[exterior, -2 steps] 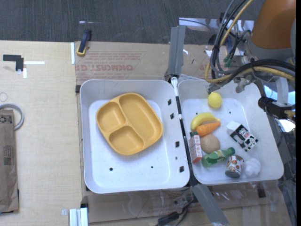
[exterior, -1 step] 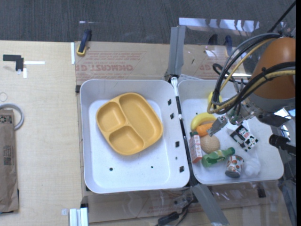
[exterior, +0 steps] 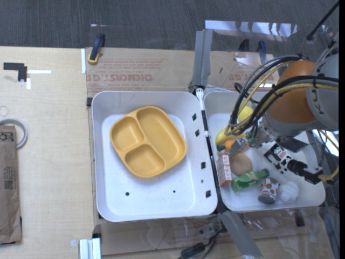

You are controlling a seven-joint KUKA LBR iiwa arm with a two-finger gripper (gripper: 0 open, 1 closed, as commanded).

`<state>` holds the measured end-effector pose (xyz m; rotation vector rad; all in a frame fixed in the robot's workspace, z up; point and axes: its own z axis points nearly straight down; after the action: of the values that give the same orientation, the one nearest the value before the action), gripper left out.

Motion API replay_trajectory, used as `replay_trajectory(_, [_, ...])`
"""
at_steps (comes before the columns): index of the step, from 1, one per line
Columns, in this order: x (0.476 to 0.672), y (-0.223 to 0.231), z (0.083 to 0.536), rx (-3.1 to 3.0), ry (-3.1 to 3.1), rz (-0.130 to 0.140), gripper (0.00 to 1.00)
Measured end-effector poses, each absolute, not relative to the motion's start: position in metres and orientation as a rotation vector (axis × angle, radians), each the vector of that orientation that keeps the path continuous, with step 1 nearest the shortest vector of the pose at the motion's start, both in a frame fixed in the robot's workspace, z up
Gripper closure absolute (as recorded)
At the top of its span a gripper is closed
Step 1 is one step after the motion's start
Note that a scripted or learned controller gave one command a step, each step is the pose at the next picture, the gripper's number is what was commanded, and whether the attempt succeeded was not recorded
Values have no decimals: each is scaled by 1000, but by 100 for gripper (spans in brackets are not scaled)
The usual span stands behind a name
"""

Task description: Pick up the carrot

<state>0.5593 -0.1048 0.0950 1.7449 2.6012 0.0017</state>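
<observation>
Over the right bin (exterior: 318, 198), the gripper (exterior: 245, 143) is hanging low among the clutter, though whether it is wide or narrow cannot be told. Just left of it, the carrot (exterior: 230, 143) is lying beside a banana (exterior: 225, 136). Directly below it, a potato (exterior: 242, 164) is sitting, with a small carton (exterior: 223, 171) left of that, and a green bottle (exterior: 249, 179) and a can (exterior: 268, 190) lower still. Well to its left, a yellow divided plate (exterior: 147, 140) is resting in the left bin (exterior: 108, 198).

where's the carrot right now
In the camera view the carrot lies in the right bin, near its left wall, just below the banana and above the small carton, beside the gripper.
</observation>
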Motion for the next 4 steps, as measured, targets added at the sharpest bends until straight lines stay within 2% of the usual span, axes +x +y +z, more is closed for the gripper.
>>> replay_trajectory(1, [560,-107,105,1746,2594,2,100])
replay_trajectory(2, [560,-107,105,1746,2595,1,0])
replay_trajectory(3, [558,-85,191,2033,2396,-4,0])
replay_trajectory(4, [550,-110,95,2000,2424,-4,0])
